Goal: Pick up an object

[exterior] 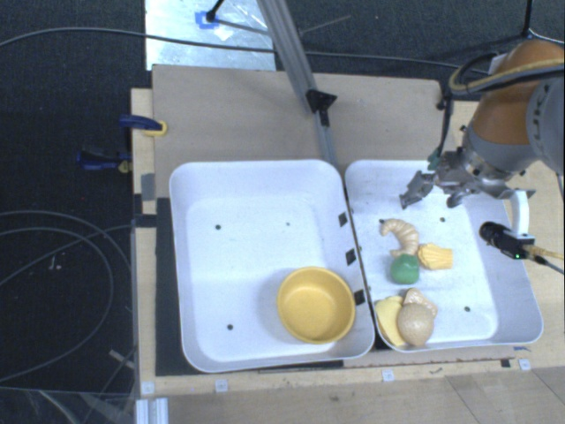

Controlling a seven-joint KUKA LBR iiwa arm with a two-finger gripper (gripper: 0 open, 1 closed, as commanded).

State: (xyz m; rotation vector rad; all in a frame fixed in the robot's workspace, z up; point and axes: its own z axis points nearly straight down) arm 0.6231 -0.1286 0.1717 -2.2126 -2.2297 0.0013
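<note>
1. We see a cluster of small objects in the right bin (521,321): a croissant (402,233), a green ball (405,268), a yellow ridged piece (436,256), and a tan lump (415,322) on a yellow item (387,311) at the front edge.
2. We find the gripper (435,193) above that bin's rear, fingers spread apart, nothing between them, well apart from the croissant.
3. We note a yellow bowl (315,304) in the left bin (203,237).

two white bins (265,184). left of the divider (351,246): one yellow bowl (315,303). right of it: one croissant (402,233), one green ball (405,268), one yellow piece (436,257), one tan lump (415,322), one yellow slice (387,311).
</note>
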